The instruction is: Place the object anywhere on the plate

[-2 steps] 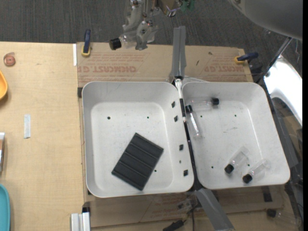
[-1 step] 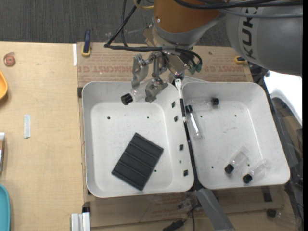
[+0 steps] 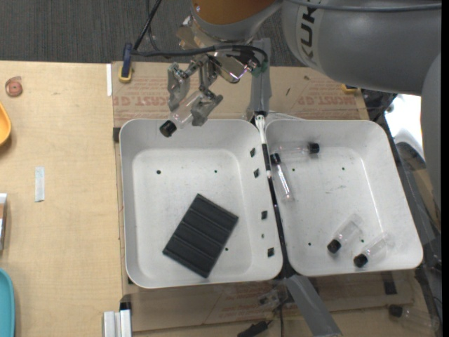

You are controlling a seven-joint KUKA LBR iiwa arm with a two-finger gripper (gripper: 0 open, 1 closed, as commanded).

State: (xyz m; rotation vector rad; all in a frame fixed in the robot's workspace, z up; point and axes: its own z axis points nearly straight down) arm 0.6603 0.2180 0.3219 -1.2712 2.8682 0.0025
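1. The gripper (image 3: 188,111) hangs over the left bin's (image 3: 140,258) far rim, fingers (image 3: 203,108) closed on a clear vial (image 3: 175,121) with a black cap.
2. Vial: light, stiff, slick, likely to roll; the mid-body grip suits it.
3. The black plate (image 3: 201,234) lies flat in the same bin, well apart.

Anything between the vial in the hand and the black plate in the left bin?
Nothing visible: bare white bin floor lies between the clear black-capped vial in the hand and the black ribbed rectangular plate.
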